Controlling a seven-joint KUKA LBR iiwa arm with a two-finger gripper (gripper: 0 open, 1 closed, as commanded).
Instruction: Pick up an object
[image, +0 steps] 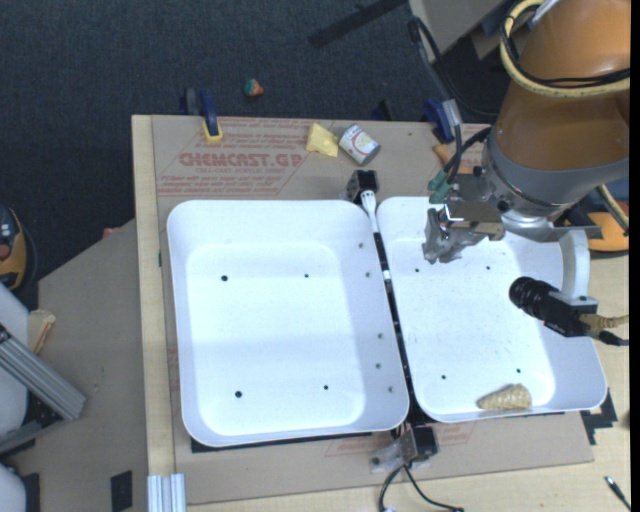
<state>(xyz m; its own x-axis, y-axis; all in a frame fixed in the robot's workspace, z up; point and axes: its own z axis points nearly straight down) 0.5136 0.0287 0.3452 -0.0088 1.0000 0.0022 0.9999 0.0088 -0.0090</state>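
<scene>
Tan object (504, 398) lies in right bin (470, 330); gripper (441, 250) above, finger spread unclear.

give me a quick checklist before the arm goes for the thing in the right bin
1. Target present: a tan object lies near the front edge of the right bin: ok.
2. Gripper over the target: not ok, it sits at the bin's far end, apart from the object.
3. Fingers open: cannot tell.
4. Gripper free of any load: cannot tell.
5. Path from gripper to object free of other things: ok, bare bin floor between them.
6. Object clear of the bin's wall for grasping: cannot tell, it lies close to the front rim.
</scene>
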